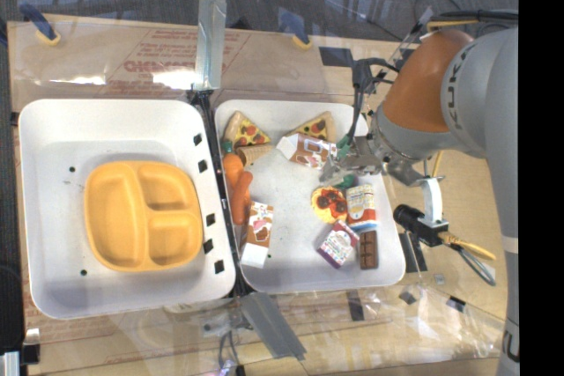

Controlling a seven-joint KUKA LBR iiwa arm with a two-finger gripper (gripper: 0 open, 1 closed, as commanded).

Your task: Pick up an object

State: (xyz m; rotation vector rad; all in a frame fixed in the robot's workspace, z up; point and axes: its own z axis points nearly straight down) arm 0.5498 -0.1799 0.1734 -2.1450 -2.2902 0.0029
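While the arm (458,92) is reaching over the right bin (388,273) from the surface's right edge, I am seeing its jaws hovering above toy food (333,202) mid-bin; I cannot tell their state.

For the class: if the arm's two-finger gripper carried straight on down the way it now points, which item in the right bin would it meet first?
Probably the small round yellow-and-red toy food, just below the gripper; height is unclear from above, so the white-and-red carton beside it is possible.
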